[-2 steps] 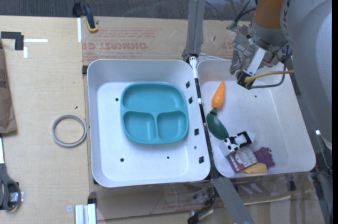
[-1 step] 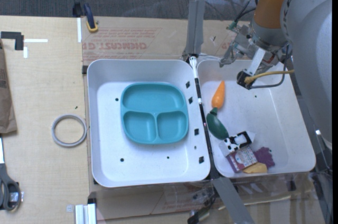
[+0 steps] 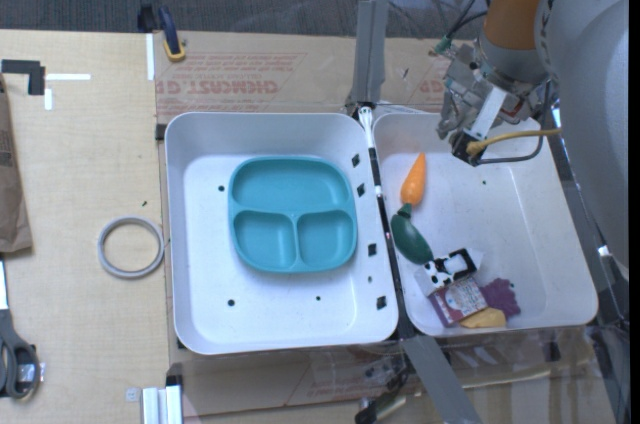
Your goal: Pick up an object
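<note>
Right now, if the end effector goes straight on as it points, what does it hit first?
The end effector probably meets bare floor of the right bin, near its far wall. The carrot lies off that line; depth is unclear.

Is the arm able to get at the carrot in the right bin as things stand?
Probably yes. The gripper hangs over the far end of the right bin, close to the carrot, which lies uncovered with nothing between them.
</note>
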You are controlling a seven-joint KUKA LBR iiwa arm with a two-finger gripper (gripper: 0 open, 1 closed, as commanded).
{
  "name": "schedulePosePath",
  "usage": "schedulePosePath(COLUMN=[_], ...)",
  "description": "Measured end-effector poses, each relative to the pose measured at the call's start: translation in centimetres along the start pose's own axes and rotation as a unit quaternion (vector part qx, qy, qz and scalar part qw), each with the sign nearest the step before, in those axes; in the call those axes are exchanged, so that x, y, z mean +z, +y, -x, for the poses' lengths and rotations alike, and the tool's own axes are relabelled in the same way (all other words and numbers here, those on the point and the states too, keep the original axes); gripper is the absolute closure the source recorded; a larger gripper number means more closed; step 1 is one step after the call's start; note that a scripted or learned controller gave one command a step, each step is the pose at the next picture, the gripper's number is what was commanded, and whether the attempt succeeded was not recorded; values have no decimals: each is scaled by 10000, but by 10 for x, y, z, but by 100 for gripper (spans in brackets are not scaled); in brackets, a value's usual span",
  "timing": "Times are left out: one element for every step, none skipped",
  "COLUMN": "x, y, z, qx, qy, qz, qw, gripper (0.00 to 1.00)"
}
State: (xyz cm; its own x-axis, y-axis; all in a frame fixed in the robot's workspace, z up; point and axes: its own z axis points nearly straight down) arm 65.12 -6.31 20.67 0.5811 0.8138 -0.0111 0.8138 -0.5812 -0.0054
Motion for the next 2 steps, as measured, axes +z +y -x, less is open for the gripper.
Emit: schedulePosePath(x=[0,0], y=[0,0], z=[0,0], qx=[1,1], qy=[-1,-1], qz=[-1,-1], qw=[10000,10000], gripper=[0,0])
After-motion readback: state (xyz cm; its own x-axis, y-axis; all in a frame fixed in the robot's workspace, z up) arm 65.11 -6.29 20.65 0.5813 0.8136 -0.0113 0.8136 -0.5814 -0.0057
